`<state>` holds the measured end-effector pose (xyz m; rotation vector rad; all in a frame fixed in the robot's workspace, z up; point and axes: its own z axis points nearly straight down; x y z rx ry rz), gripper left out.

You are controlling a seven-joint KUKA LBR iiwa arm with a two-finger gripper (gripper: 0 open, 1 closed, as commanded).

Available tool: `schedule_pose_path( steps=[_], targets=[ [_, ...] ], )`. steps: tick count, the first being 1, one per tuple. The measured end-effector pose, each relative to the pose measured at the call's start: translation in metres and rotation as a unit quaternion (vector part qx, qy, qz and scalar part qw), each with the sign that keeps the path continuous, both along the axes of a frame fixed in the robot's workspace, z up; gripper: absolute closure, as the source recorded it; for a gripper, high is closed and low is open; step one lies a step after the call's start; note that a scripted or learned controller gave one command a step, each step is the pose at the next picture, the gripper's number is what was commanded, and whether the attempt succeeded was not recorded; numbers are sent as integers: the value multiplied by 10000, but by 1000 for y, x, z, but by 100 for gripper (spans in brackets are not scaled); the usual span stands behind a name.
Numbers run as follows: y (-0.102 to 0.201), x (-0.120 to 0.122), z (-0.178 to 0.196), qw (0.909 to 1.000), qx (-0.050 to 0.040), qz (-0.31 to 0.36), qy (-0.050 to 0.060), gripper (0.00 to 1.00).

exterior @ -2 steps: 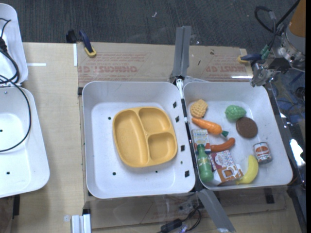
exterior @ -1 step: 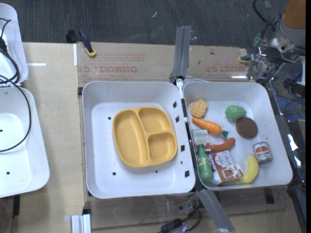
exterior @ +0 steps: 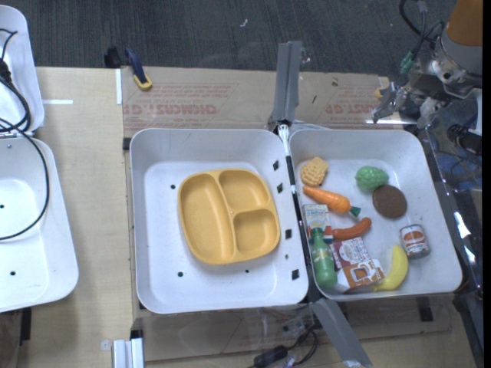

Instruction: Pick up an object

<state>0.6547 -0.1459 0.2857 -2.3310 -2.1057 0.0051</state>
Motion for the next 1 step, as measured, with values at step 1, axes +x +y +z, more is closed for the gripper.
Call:
schedule_pose_path(
  steps=[1],
  targets=[
    [33,-57,-123,9987,11,509,9,0]
  ],
)
